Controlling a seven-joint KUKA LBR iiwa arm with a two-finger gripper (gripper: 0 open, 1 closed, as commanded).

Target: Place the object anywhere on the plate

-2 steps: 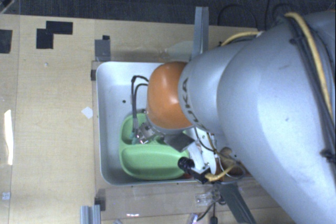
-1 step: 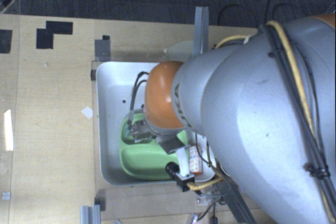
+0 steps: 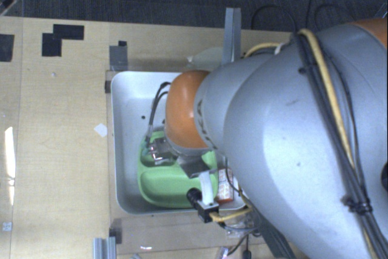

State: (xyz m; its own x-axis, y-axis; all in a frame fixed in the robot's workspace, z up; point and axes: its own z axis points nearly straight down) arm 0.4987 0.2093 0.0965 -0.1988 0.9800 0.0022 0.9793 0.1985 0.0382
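Note:
A green plate (image 3: 162, 186) lies in the lower part of the left white bin (image 3: 127, 106). The grey arm with its orange band (image 3: 185, 109) reaches in from the right and hangs low over the plate, covering much of it. The gripper (image 3: 156, 151) sits at the plate's upper left edge, seen as metal parts under the orange band. Its fingertips are hidden by the wrist. A small white and red object (image 3: 223, 185) shows next to the plate's right edge, partly under the arm.
The bulky grey arm (image 3: 291, 142) covers the right bin and most of the view's right half. Black markers (image 3: 60, 36) lie on the wooden bench at upper left. A grey post (image 3: 232, 33) stands behind the bins.

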